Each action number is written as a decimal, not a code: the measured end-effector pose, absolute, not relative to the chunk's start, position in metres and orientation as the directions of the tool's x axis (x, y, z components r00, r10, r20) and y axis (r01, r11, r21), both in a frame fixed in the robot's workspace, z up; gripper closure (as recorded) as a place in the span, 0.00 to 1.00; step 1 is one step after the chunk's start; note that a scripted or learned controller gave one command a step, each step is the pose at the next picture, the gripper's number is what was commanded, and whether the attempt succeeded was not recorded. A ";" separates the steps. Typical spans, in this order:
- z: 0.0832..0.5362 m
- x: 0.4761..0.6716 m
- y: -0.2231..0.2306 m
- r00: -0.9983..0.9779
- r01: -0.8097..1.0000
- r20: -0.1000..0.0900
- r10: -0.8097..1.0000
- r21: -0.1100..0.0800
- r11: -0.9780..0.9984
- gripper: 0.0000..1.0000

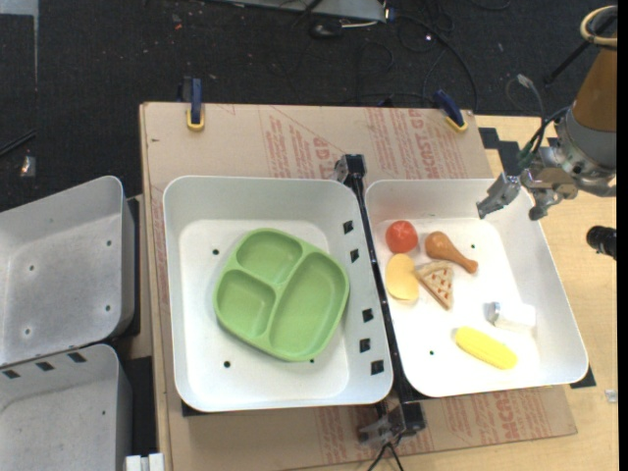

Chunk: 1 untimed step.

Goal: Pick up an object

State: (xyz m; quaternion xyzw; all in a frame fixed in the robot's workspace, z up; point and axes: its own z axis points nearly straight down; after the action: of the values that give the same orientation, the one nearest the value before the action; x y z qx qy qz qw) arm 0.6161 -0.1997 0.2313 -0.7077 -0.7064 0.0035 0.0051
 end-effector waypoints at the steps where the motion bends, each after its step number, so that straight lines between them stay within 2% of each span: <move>1: 0.239 0.619 -0.199 -0.001 1.000 -0.001 1.000 0.001 0.001 0.00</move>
State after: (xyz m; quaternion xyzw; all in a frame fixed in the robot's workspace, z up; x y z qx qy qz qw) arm 0.6188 -0.1992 0.2391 -0.7067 -0.7075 0.0000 -0.0004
